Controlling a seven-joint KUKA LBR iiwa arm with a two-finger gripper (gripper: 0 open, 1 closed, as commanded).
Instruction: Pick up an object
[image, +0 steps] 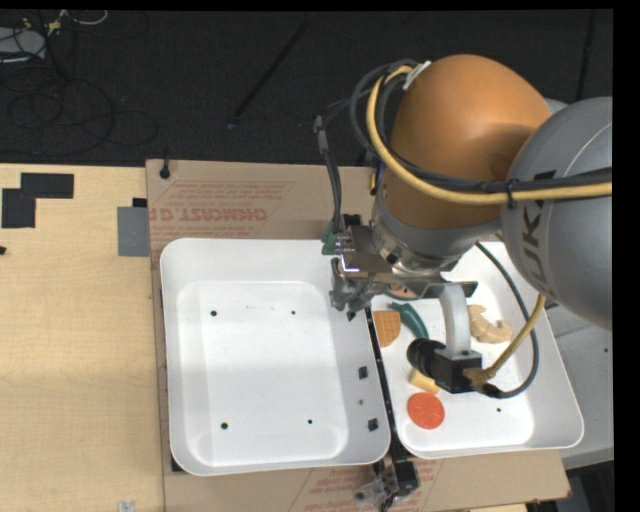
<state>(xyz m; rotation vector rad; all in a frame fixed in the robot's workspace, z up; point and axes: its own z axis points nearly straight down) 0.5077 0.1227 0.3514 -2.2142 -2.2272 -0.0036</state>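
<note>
Pickings all lie in the right bin (545, 425) of the 2, as the camera sees them. A red disc (427, 410) sits near its front, with a small yellow bit (421, 380) just behind it. An orange block (386, 326) is hard by the wall shared with the left bin (172, 350). A green strip (410, 318) curls beside the block, and a pale chunk (489, 326) lies further right, apart from the rest. The gripper (349, 296) hangs over that shared wall towards the back, close to the block and strip, under the bulk of the arm (470, 140). Whether it is open or closed I cannot tell from this angle, and I would not call anything held. The block looks to me the likeliest pick: stiff, light, with flat sides to squeeze across. It leaves little room on the wall side, though, so a grip along the wall seems safer than one across it. The disc lies flat and low; I would expect it to slip unless taken by its rim. The strip looks thin and perhaps bendy, a poor hold. The chunk is lumpy but has clear floor around it, and its narrow middle seems the place to pinch.
</note>
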